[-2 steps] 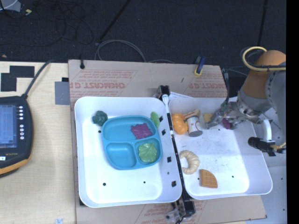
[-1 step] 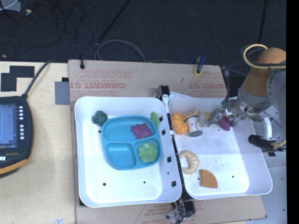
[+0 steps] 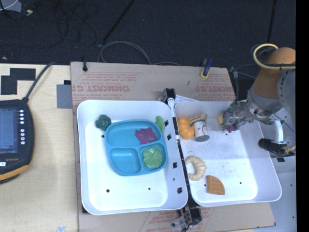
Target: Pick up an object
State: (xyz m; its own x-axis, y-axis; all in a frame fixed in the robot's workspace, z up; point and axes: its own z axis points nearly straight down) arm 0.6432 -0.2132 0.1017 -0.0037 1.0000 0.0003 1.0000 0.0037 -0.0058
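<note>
Lowest in frame, the orange wedge (image 3: 215,185) lies well below-left of the end effector (image 3: 231,120), whose grip I cannot tell.

left bin (image 3: 91,178): tray (image 3: 120,153) | right bin (image 3: 260,187): can (image 3: 200,130), ring (image 3: 195,167), wedge (image 3: 215,185)

Dark floor (image 3: 145,23) behind bench, black cables (image 3: 120,47) strewn across it. Light wooden benchtop (image 3: 43,187) at left, cardboard sheet (image 3: 145,83) with red print laid over it. Black-and-orange pendant (image 3: 12,137) on benchtop. Small blue-yellow object (image 3: 206,67) on cardboard's far edge, possibly a clamp.
</note>
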